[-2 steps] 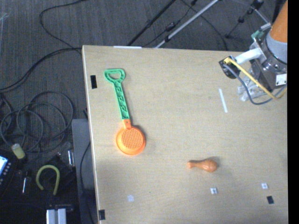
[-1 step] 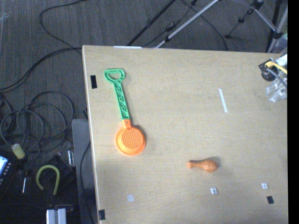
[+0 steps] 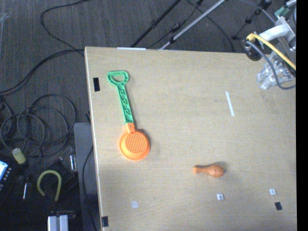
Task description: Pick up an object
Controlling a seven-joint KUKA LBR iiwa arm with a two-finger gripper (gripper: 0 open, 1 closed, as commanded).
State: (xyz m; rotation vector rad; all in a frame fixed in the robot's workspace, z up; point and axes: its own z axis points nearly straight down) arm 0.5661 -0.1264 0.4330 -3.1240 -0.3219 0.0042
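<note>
Positioned over the bench's upper right corner, the pale two-finger gripper (image 3: pixel 268 77) is seen beneath a yellow cable (image 3: pixel 269 44); whether it is apart or together cannot be told. Nothing is seen held in it. A thin white strip (image 3: pixel 230 104) is noted nearest, flat on the tan wooden bench top (image 3: pixel 183 81). A small orange drumstick-shaped plastic piece (image 3: pixel 210 170) lies further off, toward the near edge. A toy strainer with a green handle and orange round mesh head (image 3: pixel 129 121) lies well apart, near the left edge.
</note>
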